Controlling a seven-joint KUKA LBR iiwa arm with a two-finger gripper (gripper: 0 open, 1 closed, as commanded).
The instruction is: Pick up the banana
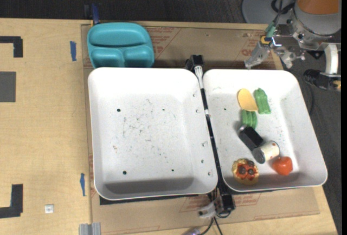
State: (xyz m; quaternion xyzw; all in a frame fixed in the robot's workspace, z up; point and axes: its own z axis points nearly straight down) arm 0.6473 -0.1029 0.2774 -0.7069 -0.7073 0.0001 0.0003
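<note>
The banana (247,99) is the small yellow thing lying flat near the back of the right bin (309,120). A green toy (262,101) lies just beside it on the right, so close they may touch. Another green piece (249,117) sits just below it. That makes a tight little bunch, so I think grabbing only the yellow one will be tricky.

Lower down in the same bin I see a black thing with a white end (257,144), a red tomato (282,165), and a round spotty orange toy (245,170). These are well apart from the banana and should not get in my way.

The left bin (108,174) has some small specks on its floor. A teal tray (120,44) stands behind it on the bench.

My gripper (260,55) hangs above the back edge of the right bin, up and to the right of the banana. It has nothing in it. I cannot make out how it is set from here.

I think the pick has not started. I would need to come forward and down over the yellow piece.
</note>
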